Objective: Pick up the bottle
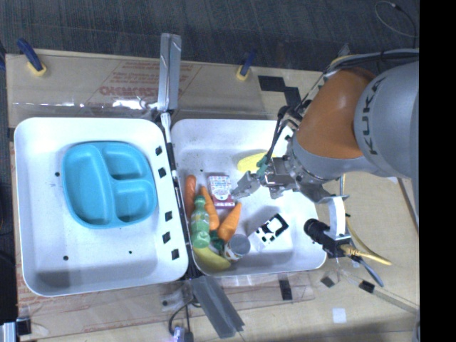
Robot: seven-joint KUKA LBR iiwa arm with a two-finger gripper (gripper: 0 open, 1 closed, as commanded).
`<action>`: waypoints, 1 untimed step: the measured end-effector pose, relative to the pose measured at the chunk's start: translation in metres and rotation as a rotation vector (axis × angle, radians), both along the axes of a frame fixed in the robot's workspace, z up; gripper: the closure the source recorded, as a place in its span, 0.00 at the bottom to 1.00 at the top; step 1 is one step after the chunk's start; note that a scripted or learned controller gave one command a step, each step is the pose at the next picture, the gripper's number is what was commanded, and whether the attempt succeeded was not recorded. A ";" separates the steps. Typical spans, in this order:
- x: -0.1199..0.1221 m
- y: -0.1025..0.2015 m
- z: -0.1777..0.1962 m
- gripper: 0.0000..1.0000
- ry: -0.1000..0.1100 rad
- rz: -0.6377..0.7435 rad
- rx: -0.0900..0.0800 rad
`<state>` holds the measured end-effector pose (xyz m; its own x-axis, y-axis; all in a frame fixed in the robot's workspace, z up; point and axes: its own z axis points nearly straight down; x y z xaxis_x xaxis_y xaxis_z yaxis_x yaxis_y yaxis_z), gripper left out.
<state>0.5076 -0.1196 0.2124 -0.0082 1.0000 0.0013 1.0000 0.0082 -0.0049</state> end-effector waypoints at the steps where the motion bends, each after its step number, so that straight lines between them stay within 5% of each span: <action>1: -0.031 0.063 0.020 0.00 -0.001 -0.039 -0.001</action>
<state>0.4764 -0.0567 0.2327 0.0306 0.9995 0.0006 0.9995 -0.0306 -0.0036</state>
